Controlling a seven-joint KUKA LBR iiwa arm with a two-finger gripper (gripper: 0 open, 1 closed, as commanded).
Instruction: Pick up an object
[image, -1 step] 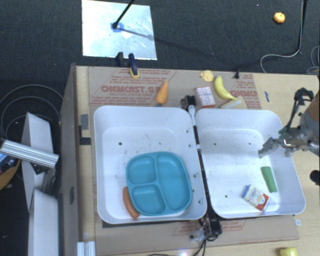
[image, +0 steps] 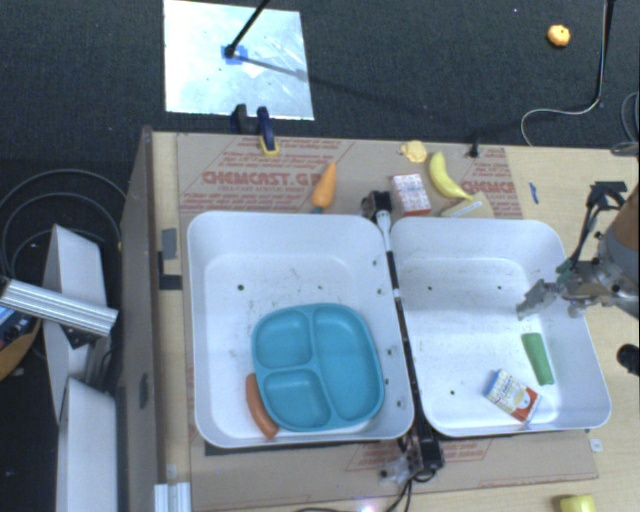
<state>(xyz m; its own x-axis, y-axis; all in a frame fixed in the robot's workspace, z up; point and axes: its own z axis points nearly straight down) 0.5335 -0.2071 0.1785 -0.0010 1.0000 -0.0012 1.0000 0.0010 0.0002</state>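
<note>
Bench (image: 300, 170): brown board carrying two shallow white bins side by side.

Left bin (image: 215, 300): holds a blue divided plate (image: 318, 366) toward its 5 o'clock area, three compartments. An orange sausage-shaped piece (image: 260, 405) lies just beside the plate at the plate's 8 o'clock, against the bin's near wall.

Right bin (image: 470, 260): two candidates for the pick. Green stick (image: 538, 357) lies toward the bin's 4 o'clock, roughly lengthwise. Small white-and-red carton (image: 512, 395) sits near it, at the stick's 7 o'clock, apart from it.

Arm enters at 3 o'clock of the view. Gripper (image: 545, 294) hangs over the right bin's 3 o'clock edge, above the green stick's far end and apart from it. Can't tell how its jaws stand from this angle; nothing visible between them.

Off-bin clutter on the board at 12 o'clock: carrot (image: 324, 186), banana (image: 444, 177), small pink-and-white box (image: 411, 193) between them.

Floor: shiny sheet (image: 238, 60) at 11 o'clock, small orange ball (image: 558, 36) at 1 o'clock.
</note>
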